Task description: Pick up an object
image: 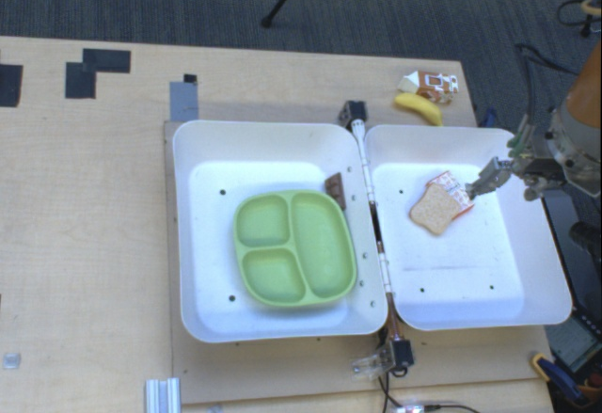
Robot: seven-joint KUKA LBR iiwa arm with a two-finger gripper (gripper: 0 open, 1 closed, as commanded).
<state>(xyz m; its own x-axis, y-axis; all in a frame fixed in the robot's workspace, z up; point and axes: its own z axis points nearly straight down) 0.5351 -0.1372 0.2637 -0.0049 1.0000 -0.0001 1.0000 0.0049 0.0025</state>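
In the right bin lies a slice of toy bread, tan and flat, in the far part of the bin and a bit left of its middle. A small red and white thing lies touching its far right corner, and what it is cannot be made out. The bread looks light and thin. It is likely stiff like plastic or a little squashy like foam, and it should not break. Because it lies flat on the bin floor, it may be hard to get hold of, and a good place to pinch looks like across its narrow sides or at the raised corner by the red and white thing. The gripper reaches in from the right and sits just right of the bread, close to that red and white thing. It is too small and blurry to tell whether it is spread apart or closed, or whether it touches anything. The left bin holds a green plate with three parts.
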